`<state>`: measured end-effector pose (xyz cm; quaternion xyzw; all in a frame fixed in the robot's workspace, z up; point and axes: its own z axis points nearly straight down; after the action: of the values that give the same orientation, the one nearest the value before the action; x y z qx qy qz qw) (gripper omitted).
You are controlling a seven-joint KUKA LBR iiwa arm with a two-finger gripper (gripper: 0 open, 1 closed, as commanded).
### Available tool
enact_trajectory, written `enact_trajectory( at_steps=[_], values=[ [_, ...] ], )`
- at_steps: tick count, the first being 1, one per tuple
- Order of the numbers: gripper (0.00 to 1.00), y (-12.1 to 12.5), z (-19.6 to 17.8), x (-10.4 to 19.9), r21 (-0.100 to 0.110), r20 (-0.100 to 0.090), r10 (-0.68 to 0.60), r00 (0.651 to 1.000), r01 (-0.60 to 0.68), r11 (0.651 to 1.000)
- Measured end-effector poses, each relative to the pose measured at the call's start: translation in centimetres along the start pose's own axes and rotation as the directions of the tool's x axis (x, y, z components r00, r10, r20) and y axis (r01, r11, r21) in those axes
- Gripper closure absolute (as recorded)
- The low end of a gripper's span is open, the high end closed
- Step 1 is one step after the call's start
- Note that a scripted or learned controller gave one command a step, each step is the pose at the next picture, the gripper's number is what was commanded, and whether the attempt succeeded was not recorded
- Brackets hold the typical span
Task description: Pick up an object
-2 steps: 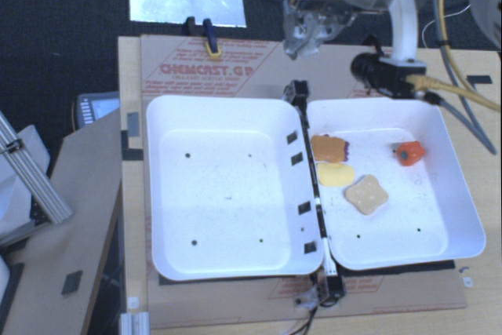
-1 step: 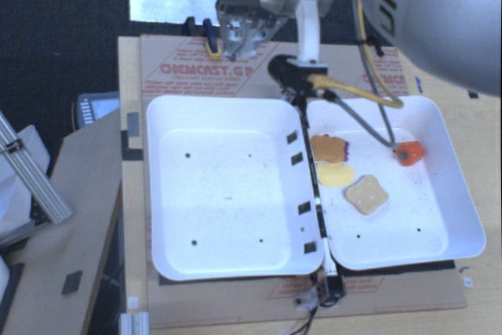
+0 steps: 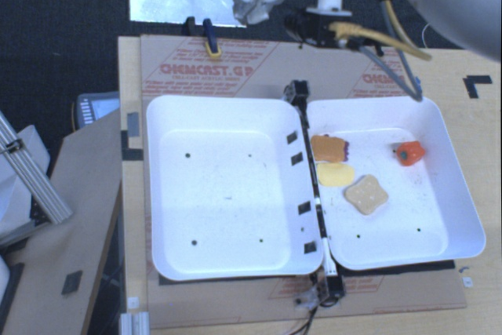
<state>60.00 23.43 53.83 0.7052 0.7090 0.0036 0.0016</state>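
Two shallow white bins sit side by side on the bench, and we read them from the near edge outward. In the right bin (image 3: 455, 223), the nearest item is a tan toast-shaped piece (image 3: 366, 194), lying flat toward the bin's left half. Just beyond it, at its eleven o'clock and touching or nearly so, we see a pale yellow disc (image 3: 335, 175). Farther still, at the disc's twelve o'clock, an orange and purple block (image 3: 329, 148) rests against the bin's left wall. Well apart, at three o'clock from that block, lies a small red-orange piece (image 3: 409, 153). The left bin (image 3: 157, 192) lies at nine o'clock from all of these. Farthest off, beyond both bins at twelve o'clock, the gripper (image 3: 257, 0) hangs above the bench; we see nothing between its fingers, which look parted.
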Motion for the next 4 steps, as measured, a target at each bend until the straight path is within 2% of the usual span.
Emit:
enact_trajectory(
  at_steps=[2,3,4],
  values=[
    [1.0,5.8,0.4,-0.1,0.005,0.002,0.006,1.0,-0.006,1.0],
    [1.0,6.9,0.4,-0.1,0.004,0.002,0.006,1.0,-0.006,1.0],
    [1.0,4.1,15.1,-8.4,0.022,0.009,0.011,1.0,-0.012,1.0]
  ],
)
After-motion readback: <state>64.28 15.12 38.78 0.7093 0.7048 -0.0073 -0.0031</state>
